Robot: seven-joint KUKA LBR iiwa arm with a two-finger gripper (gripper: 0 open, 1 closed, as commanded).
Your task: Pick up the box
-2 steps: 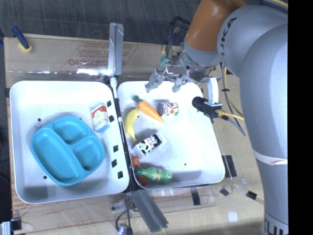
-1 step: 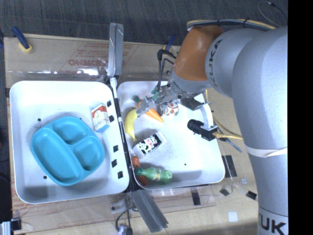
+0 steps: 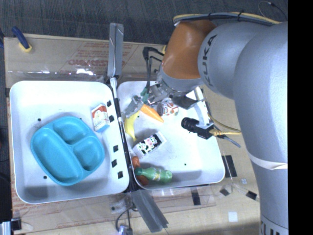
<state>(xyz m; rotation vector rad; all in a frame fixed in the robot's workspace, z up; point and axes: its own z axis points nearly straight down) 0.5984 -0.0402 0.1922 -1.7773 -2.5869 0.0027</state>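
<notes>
Camera view: gripper (image 3: 146, 101) sits low over the upper-left part of the right bin (image 3: 205, 173), beside an orange carrot-like piece (image 3: 151, 113) and a banana (image 3: 129, 127); whether it is clenched or released cannot be told. The box (image 3: 100, 117), white with red print, lies in the left bin (image 3: 19, 131) near the divider, just above and right of the blue sectioned plate (image 3: 67, 150), well apart from the gripper. A black-and-white carton (image 3: 148, 144) and a green bottle (image 3: 154, 175) lie lower in the right bin.
</notes>
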